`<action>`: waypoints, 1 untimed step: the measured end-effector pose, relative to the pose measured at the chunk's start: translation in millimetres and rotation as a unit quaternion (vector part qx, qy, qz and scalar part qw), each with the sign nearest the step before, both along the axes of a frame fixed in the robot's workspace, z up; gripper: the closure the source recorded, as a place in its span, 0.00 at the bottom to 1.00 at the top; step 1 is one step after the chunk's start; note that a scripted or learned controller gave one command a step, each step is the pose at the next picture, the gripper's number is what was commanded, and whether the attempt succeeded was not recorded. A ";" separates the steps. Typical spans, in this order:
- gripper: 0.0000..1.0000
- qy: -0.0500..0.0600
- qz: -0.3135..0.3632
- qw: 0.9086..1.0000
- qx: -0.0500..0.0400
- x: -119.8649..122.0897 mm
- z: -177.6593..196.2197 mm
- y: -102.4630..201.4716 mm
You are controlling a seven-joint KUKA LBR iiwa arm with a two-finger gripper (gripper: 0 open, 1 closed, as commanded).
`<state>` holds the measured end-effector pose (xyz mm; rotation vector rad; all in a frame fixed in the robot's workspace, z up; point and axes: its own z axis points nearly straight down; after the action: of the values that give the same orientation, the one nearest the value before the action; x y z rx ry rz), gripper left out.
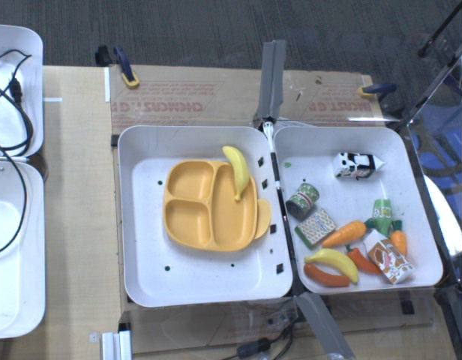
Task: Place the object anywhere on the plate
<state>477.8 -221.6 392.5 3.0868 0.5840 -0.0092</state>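
Observation:
A yellow divided plate (208,205) lies in the left bin (141,268). A yellow banana (237,169) rests across the plate's upper right rim, its stem end over the large compartment. The right bin (411,171) holds several toy foods: a second banana (334,261), an orange carrot (343,233), a red sausage (326,277), a small can (303,200), a patterned box (316,226), a black-and-white cow toy (356,166), a green bottle (380,215) and a red-and-white carton (388,260).
A grey metal post (271,81) rises at the back between the bins. Blue clamps (118,62) hold cardboard to the bench behind the bins. White equipment with black cables (10,126) stands at the left edge.

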 end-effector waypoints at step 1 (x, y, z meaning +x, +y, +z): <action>1.00 0.000 0.085 0.996 0.000 0.3 5.4 -0.5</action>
<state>478.1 -222.1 397.9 3.0263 0.8444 -0.0085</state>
